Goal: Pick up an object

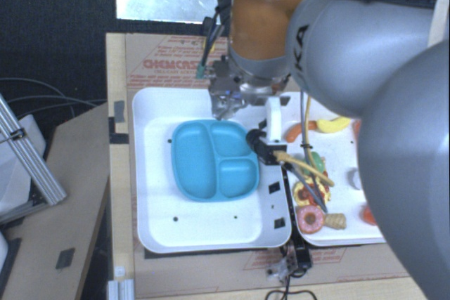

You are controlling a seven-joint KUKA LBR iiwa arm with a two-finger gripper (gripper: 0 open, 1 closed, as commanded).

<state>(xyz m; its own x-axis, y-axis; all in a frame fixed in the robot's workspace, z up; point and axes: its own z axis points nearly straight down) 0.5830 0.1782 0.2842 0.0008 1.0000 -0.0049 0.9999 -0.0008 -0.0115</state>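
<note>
Hidden parts: much of the right bin [330, 239] is covered by the grey arm [365, 53], whose bulk is cut off at the frame's right and top edges; several small items under it cannot be identified.
Gripper: the gripper [226, 107] is seen at the far rim of the left bin [151, 151], just above the plate's far edge; its fingers are blurred and partly masked by the wrist, so it cannot be told whether they are spread or closed, and nothing is seen between them.
Task object: a blue divided plate [214, 159] lies flat in the middle of the left bin, with three compartments facing up.
Orientation: the plate's long axis runs from the bin's far side to its near side, slightly tilted; the single large compartment is at the left, the two smaller ones at the right.
Right bin contents: a yellow banana [332, 125] at the far side, a pink-iced doughnut [310, 219] near the front rim, and a tangle of coloured toy foods between them, hard to make out.
Writing: red print on the cardboard [165, 56] beneath the bins is seen mirrored and partly hidden; it is not legible with certainty.
Support: both bins rest on the cardboard on the counter [77, 151].
</note>
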